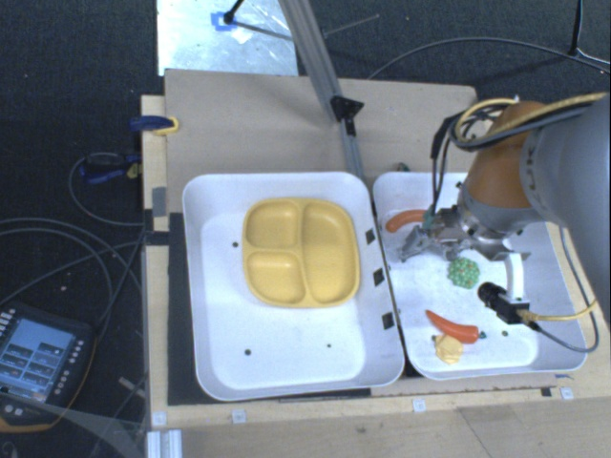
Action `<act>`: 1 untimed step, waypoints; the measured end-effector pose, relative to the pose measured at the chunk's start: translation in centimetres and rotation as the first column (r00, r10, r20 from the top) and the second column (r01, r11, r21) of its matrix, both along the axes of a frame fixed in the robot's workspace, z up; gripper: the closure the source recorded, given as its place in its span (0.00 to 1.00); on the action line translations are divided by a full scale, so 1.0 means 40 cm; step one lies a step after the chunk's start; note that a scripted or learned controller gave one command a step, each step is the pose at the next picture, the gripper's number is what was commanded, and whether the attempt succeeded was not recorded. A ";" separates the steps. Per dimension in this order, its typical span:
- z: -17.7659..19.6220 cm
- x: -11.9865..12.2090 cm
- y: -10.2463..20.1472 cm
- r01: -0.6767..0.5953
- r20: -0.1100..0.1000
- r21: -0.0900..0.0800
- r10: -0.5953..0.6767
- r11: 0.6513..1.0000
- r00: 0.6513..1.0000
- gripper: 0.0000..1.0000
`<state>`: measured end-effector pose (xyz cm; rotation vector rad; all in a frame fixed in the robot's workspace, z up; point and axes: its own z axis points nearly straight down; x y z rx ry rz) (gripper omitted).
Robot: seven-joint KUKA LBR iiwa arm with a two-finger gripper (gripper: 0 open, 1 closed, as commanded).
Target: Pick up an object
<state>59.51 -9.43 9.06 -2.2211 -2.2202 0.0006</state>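
**Around the bench: tray, clamps, cables**

A yellow plastic plate with three compartments [301,252] lies flat in the upper half of the left shallow white bin [286,351]. The tan wooden bench top [248,122] carries a blue-and-yellow clamp [155,123] at its left edge. A grey metal pole [315,51] slants across the bench. On the dark carpet to the left, black cables [57,256] loop near a handheld control pendant with a lit screen [33,356].
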 end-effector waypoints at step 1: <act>0.028 0.004 0.001 0.000 0.004 0.001 0.000 1.000 1.000 1.00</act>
